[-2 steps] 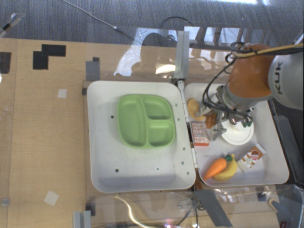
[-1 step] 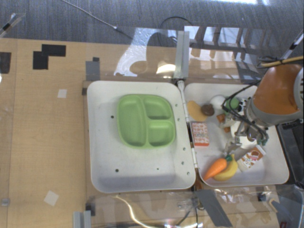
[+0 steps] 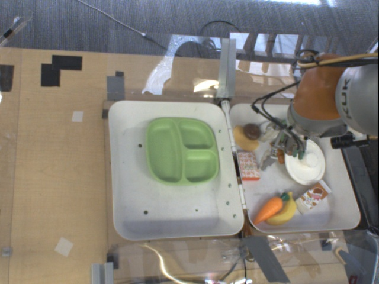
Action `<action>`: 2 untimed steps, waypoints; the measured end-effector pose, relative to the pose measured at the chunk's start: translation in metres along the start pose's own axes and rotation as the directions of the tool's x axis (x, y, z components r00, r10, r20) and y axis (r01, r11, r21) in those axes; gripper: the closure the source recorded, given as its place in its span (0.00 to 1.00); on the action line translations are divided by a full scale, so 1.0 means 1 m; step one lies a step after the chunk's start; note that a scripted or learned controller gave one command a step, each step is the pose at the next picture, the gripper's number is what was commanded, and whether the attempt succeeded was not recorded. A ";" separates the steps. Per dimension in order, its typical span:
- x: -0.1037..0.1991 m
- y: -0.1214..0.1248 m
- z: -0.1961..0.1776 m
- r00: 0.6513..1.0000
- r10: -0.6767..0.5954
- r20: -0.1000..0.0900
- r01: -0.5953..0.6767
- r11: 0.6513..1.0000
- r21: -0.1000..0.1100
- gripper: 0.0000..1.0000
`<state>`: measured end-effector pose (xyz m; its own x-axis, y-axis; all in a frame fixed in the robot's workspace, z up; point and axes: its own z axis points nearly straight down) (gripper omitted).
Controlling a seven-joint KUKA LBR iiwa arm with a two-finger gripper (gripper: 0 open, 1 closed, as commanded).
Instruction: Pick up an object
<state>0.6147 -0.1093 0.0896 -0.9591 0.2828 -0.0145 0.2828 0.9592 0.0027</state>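
My gripper [image 3: 276, 152] hangs low over the right bin [image 3: 349, 209], near its middle, beside a white plate [image 3: 308, 164]. Below it lie an orange carrot [image 3: 270, 209], a yellow banana [image 3: 286, 212] and a small brown-and-white carton [image 3: 312, 197]. To the gripper's left sit a yellowish round item [image 3: 243, 138], a dark brown round item [image 3: 252, 130] and a red-and-white packet [image 3: 249, 165]. Nothing shows clearly between the fingers.
The left bin [image 3: 127, 206] holds a green divided plate [image 3: 182, 149]. A metal divider [image 3: 232, 158] runs between the bins. Cables [image 3: 272, 96] loop behind the arm's orange band [image 3: 317, 93].
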 end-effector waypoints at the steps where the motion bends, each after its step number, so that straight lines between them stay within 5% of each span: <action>1: -0.004 0.002 -0.013 1.000 -0.008 0.016 0.008 1.000 -0.002 1.00; 2: -0.041 0.027 -0.166 0.998 -0.062 0.007 0.062 0.998 -0.001 1.00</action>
<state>0.6589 -0.0942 0.2565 -0.9747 0.2225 -0.0220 0.2225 0.9749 0.0032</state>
